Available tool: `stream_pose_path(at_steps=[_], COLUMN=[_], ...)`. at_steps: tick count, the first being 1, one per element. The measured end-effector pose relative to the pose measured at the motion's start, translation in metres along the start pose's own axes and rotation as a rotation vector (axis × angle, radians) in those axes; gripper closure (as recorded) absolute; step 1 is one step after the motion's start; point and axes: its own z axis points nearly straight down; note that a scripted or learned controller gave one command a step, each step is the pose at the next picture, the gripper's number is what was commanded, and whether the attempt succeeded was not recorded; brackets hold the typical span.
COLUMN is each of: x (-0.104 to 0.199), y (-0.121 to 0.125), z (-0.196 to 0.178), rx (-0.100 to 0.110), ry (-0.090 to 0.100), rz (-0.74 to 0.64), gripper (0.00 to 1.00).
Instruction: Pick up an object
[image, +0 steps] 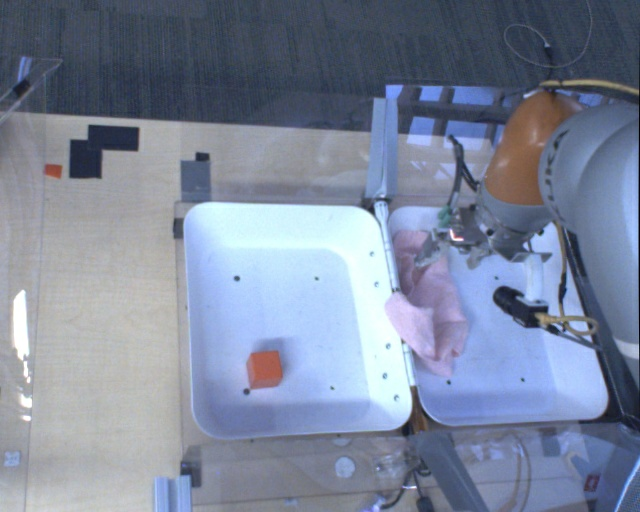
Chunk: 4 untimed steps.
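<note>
Two white bins (200, 330) share the desk as the end effector (447, 243), its grip impossible to judge, hovers at the top of a pink cloth (432, 305); descending squarely onto a thick fold looks wisest.

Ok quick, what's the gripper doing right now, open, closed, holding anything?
Gripper: over the pink cloth in the right bin; open or closed cannot be told.

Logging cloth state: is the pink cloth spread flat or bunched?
Bunched: the pink cloth lies crumpled in folds along the right bin's left wall, its edge lapping over the divider.
</note>
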Motion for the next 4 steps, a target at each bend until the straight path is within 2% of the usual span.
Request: stream_pose_path(at_steps=[1,2,3,4], x=[-0.008,-0.013,-0.005,-0.014], y=[-0.040,-0.116,-0.080,-0.004], z=[0.023,0.022,0.023,0.026], rx=[-0.012,-0.014,-0.013,-0.007], ry=[-0.001,-0.003,0.000,0.000], rz=[-0.194,-0.269,0.020,0.001], gripper=[0.00,0.00,0.00,0.00])
